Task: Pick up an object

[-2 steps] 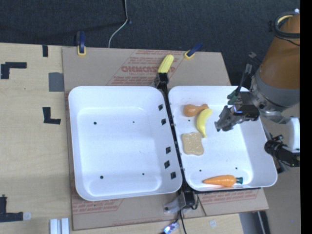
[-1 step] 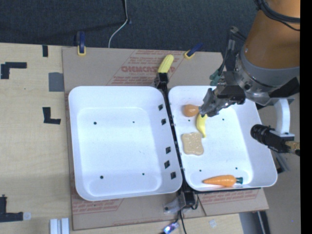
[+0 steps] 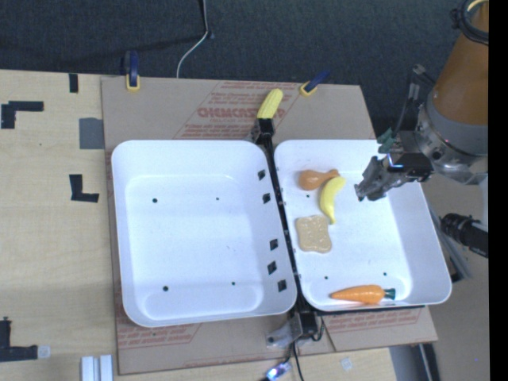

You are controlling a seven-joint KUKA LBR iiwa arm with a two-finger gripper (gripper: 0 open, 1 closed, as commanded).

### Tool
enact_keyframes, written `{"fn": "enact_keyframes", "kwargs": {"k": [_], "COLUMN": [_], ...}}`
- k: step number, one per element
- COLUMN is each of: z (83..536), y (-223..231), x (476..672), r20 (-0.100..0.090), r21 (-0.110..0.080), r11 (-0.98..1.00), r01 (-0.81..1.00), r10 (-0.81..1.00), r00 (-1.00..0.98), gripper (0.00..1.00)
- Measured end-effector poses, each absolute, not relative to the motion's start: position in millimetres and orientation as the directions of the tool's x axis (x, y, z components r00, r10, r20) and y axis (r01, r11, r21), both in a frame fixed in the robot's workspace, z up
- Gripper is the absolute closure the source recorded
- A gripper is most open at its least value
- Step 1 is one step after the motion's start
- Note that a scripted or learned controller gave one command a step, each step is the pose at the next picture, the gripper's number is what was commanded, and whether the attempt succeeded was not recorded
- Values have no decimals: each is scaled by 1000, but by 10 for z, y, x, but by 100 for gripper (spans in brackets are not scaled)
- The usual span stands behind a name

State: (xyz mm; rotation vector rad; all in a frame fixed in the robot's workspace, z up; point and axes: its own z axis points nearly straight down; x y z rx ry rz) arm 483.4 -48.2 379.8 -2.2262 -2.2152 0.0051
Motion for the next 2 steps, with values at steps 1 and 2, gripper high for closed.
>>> {"fn": "enact_keyframes", "kwargs": {"k": [1,2], "z": [3476,3594], "y": [193,164], "x": [4834,4838], "r20": [1,0], "r21": [-5,-3], "r11": [7,4], "r01": [1000,1000], "r10": [1000,1000], "r00": [-7,-4], "gripper": [100,100]}}
